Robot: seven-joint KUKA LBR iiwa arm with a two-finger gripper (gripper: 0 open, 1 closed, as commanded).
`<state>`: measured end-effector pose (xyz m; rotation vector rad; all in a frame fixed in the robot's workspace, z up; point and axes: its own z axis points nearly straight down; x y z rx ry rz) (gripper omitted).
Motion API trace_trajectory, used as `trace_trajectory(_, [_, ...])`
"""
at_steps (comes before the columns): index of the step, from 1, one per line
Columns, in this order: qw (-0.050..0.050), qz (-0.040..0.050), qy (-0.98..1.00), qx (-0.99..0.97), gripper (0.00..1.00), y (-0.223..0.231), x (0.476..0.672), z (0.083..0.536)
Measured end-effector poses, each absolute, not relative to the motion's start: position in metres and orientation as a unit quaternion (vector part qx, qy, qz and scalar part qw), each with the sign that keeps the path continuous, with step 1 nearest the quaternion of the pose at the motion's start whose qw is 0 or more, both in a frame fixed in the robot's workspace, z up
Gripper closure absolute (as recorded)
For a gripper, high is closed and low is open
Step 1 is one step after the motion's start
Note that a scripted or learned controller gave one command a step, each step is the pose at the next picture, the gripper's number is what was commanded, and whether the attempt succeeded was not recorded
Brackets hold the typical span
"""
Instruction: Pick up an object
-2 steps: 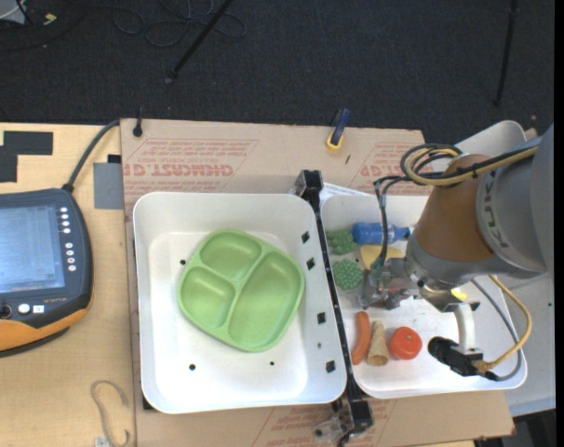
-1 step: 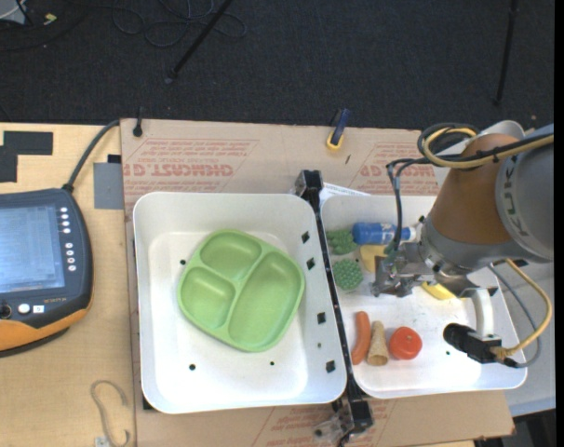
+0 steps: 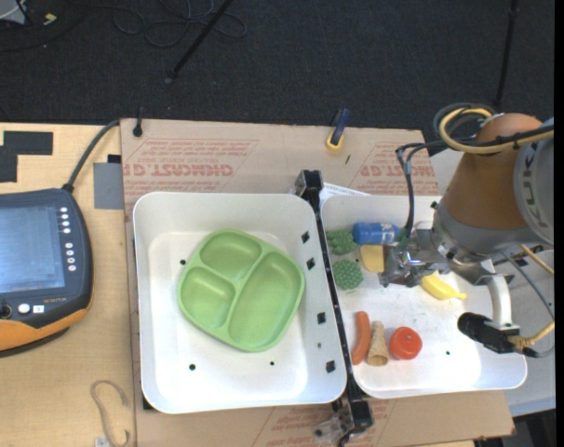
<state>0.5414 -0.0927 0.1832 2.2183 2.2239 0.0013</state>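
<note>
Eight small items lie loose in the white bin on the view's right (image 3: 454, 366), all toy-food sized and judged to be light moulded plastic or foam.

- Green pieces, two: a dark leafy one (image 3: 339, 242) near the divider, and a round knobbly one (image 3: 347, 275) just below it.
- Blue piece (image 3: 372, 234), one: lying on its side at the far end of the bin.
- Yellow block (image 3: 372, 260), one: just below the blue piece and just left of the gripper.
- Yellow curved piece (image 3: 442, 288), one: just right of the gripper and partly under the arm.
- Orange-red stick (image 3: 360, 335), one: long and thin, lying beside the tan cone.
- Tan cone (image 3: 378, 344), one: touching or nearly touching the red round piece.
- Red round piece (image 3: 406, 343), one: smooth, likely to roll or slip out of a pinch.

Separate entry: green divided plate (image 3: 242, 289), one, alone in the left bin (image 3: 156, 343). It is stiff, wide and shallow, so only its rim offers a hold.

Gripper (image 3: 405, 266), one: low over the middle of the right bin, between the two yellow items. How far it is open cannot be made out, nor can anything be seen held in it.

Handling note: the yellow block looks the likeliest pick, being flat-sided, stiff and near at hand, and best taken across its two short faces. The stick and the cone would take a grip across their width. None appear fragile.
</note>
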Motion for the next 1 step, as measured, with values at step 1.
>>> trace_trajectory(1, [0.001, 0.0007, 0.707, 0.707, 1.00, -0.0935, 0.5421, 0.2302])
